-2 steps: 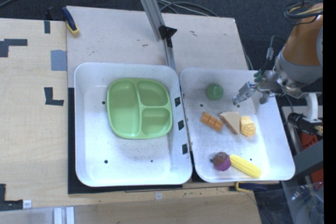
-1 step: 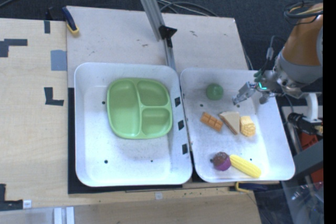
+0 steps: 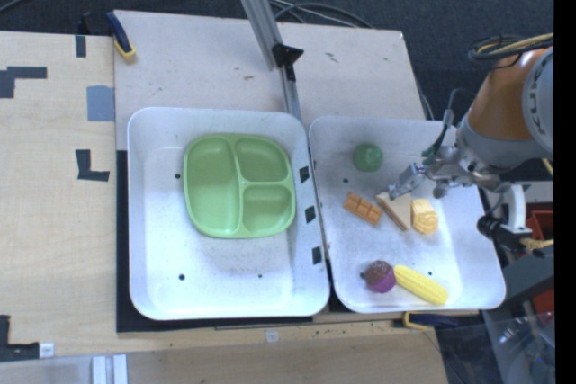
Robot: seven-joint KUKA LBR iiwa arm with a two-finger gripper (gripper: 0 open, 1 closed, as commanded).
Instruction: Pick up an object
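Pincer (image 3: 407, 183): metal, thin-fingered, low over the right bin; spread or pressed together cannot be told.
Arm (image 3: 504, 117): grey, orange-banded, glossy, just right of the pincer.
Right bin (image 3: 468, 279): shallow, white, speckled, rounded corners, beneath the pincer.
Green ball (image 3: 367, 157): round, matte, near the pincer's upper left.
Orange waffle piece (image 3: 364, 209): ridged, oblong, just lower left of the pincer.
Tan wedge (image 3: 393, 212): flat, pale, slanted, just below the pincer; touching or not cannot be told.
Yellow block (image 3: 424, 217): bumpy, chunky, just lower right of the pincer.
Purple piece (image 3: 379, 275): rounded, well below the pincer.
Corn cob (image 3: 420, 284): yellow, long, knobbly, touching the purple piece.
Left bin (image 3: 148, 283): white, shallow, well left of the pincer.
Green plate (image 3: 239, 185): smooth, three compartments, inside the left bin.
Desk (image 3: 193, 67): pale wood, scuffed.
Writing: none legible.
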